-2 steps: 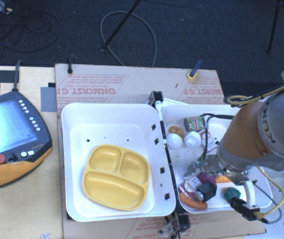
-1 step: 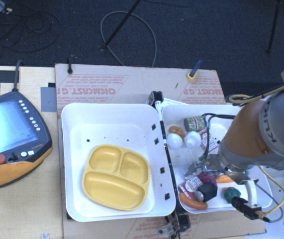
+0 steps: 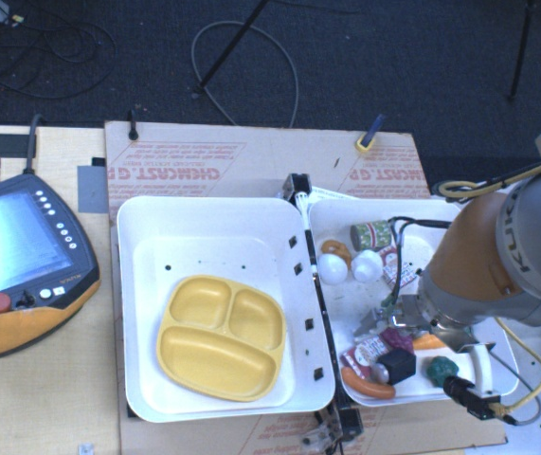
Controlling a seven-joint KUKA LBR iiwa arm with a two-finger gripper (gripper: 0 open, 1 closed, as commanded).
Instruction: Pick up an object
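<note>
A yellow divided plate is seen lying in the left bin. In the right bin, two white balls, a small can and a hot dog are spread out. The gripper is lowered among the clutter there; whether its jaws are open or closed on anything cannot be told
</note>
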